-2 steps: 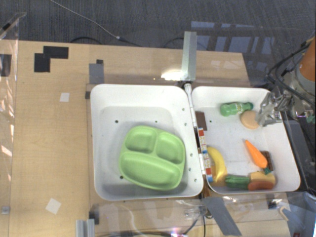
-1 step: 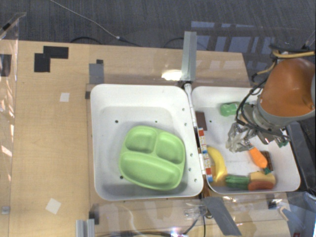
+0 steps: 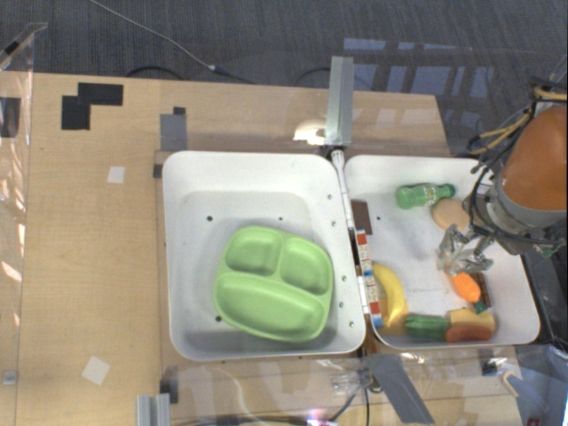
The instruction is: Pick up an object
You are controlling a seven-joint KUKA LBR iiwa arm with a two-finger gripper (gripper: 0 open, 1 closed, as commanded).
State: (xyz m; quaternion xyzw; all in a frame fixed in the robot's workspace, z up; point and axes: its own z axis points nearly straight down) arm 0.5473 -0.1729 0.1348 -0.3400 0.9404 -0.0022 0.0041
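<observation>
Over at the right bin (image 3: 529, 331), hovering low with gripper (image 3: 465, 254) fingers spread and nothing caught, just above the carrot (image 3: 467, 286) near the front corner — drop straight, straddle it, squeeze gently.

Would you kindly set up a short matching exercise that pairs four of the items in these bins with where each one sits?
Things:
1. green divided plate
2. green bottle
3. banana
4. carrot

Places:
A. right bin, near its far edge
B. right bin, along its left wall
C. left bin, towards its near side
D. right bin, just below the gripper

Pairs: 1-C, 2-A, 3-B, 4-D
</observation>
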